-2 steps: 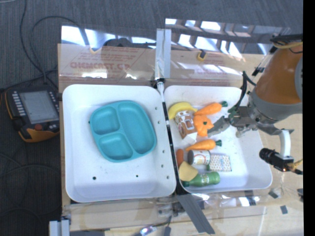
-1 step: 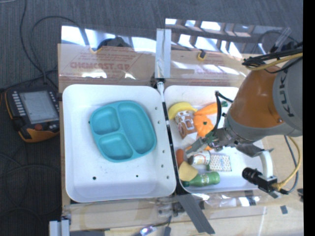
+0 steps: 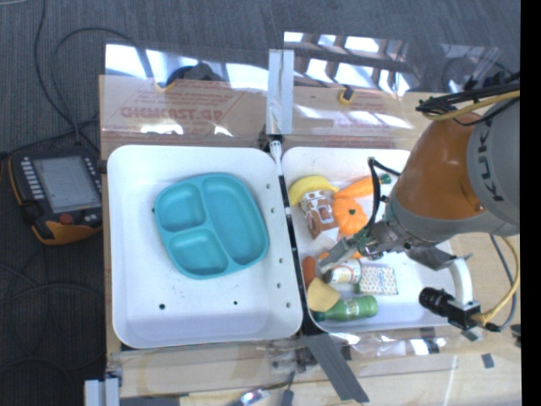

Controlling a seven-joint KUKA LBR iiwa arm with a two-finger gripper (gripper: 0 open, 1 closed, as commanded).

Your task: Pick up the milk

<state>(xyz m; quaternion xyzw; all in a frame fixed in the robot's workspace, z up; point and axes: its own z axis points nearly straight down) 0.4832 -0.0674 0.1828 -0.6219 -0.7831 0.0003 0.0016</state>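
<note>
I see two white bins side by side on the bench. Starting at the near edge of the right bin [image 3: 439, 315], a green bottle [image 3: 351, 309] lies on its side along the near wall, with a yellow piece [image 3: 319, 294] just beside it toward the near left corner. A black part [image 3: 444, 303] of the rig sits over the near right corner.

Just behind the bottle lies the milk [image 3: 365, 277], a small white carton on its side, near the middle of the bin's near half. The gripper [image 3: 342, 254] comes down just over the milk's left end; I see a grey finger [image 3: 336, 252] slanting toward the carton, but I cannot tell how far the fingers are spread or whether they have hold of anything. A red piece [image 3: 309, 266] sits by the left wall beside it.

Farther back, an orange fruit [image 3: 351, 214] lies mid-bin, touching a small brown-and-white carton [image 3: 319, 212], with a yellow item [image 3: 308, 189] behind that near the far left corner. The arm [image 3: 444, 184] covers the bin's right half.

In the left bin [image 3: 135, 303], a blue plate [image 3: 211, 224] with three compartments rests around the centre.

Beyond the bench's left edge, a pendant [image 3: 55, 189] lies on the floor.
</note>
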